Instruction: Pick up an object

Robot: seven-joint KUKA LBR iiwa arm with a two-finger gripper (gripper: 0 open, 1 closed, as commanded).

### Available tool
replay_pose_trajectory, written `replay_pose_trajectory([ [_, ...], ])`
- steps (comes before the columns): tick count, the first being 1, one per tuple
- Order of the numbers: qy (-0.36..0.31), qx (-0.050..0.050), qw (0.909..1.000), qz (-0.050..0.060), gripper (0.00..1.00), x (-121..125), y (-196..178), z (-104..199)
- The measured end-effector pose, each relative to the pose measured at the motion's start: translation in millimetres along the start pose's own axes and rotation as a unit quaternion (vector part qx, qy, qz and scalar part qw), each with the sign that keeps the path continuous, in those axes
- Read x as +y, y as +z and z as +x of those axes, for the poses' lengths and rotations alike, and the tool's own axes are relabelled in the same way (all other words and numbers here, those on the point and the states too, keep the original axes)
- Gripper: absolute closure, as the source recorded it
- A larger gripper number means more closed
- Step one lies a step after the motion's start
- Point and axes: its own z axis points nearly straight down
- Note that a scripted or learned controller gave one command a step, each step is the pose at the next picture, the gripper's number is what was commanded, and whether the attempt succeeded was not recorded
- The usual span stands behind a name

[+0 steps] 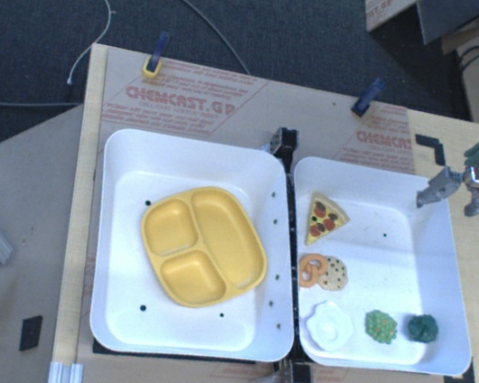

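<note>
**Q.** What does the figure show, and how do the jaws stand?

**A.** The gripper (pixel 455 197) hangs at the far right corner of the right bin (pixel 419 264), above its rim. Its two fingers are spread, one slanting toward the bin's middle, the other back toward the arm, and nothing lies between them. No object is lifted yet.

**Q.** Where are the candidate objects, reckoned from the jaws?

**A.** All lie in the right bin, below and to the left of the jaws as the camera sees them. The toy pizza slice (pixel 324 219) is the closest, though still well apart. The pretzel (pixel 311 270) and cookie (pixel 333 273) touch one another just below it. Along the bin's near edge sit a white fried egg (pixel 329 326), a light green broccoli piece (pixel 381 327) and a dark green one (pixel 423 328); the dark one lies almost straight down from the jaws. The left bin (pixel 112 237) holds a yellow divided tray (pixel 202 246).

**Q.** Which way does the pizza slice point?

**A.** Its long axis runs nearly parallel to the bins' shared wall, crust toward the far edge, tip toward the pretzel.

**Q.** How would it likely handle, and where should it be taken?

**A.** Judged by appearance, it is a light, stiff plastic toy, flat and probably smooth, so it may slip or skate on the bin floor. A pinch across the two slanting sides, near the wider crust end, seems best. The lumpy broccoli pieces stand taller and probably offer an easier hold.
</note>
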Motion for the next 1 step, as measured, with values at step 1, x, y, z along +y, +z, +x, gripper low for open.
replay_pose_trajectory([
  [1,0.0,0.001,1.0,0.002,0.0,-7.3,45.1,2.9],
])
